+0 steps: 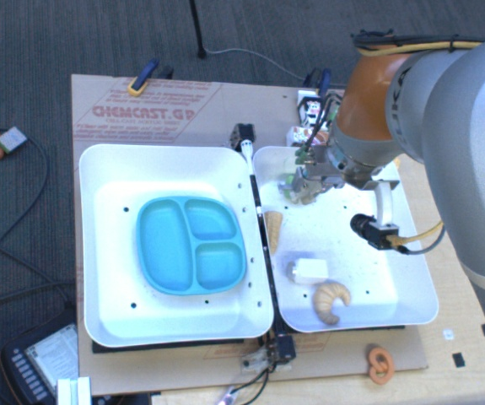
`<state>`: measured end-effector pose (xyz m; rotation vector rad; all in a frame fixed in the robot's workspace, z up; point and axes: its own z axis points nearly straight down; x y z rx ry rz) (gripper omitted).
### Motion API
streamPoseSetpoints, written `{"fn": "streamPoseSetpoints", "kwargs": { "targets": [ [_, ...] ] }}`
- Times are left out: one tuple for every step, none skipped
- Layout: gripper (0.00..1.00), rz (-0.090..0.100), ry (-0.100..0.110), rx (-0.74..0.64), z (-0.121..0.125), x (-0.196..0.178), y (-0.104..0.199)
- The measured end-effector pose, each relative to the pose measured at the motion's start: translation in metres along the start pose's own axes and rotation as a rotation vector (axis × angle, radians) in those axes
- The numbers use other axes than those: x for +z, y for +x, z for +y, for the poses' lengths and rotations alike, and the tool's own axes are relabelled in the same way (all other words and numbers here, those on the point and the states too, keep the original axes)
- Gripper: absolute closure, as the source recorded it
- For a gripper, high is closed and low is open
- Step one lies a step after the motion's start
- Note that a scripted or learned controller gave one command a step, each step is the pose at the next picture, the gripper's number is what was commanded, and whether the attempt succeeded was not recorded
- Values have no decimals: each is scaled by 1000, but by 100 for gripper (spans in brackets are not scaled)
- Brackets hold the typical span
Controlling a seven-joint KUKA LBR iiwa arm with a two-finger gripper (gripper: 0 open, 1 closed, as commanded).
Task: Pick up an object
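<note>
Risk: gripper (309, 180) sits at the right bin's (415, 306) far-left corner — jaw state I can't tell — croissant (331, 300) and block (310, 269) lie nearer; wall may block a grab.

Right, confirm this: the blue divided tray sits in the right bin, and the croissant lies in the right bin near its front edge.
Not quite. The camera view shows the blue divided tray in the left bin, not the right. The croissant does lie in the right bin near its front edge.
</note>
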<state>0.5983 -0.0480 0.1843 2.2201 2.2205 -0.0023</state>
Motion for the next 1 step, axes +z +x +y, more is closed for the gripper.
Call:
{"fn": "streamPoseSetpoints", "kwargs": {
  "targets": [
    [100,2,2,-1,-56,0,44]
  ]
}}
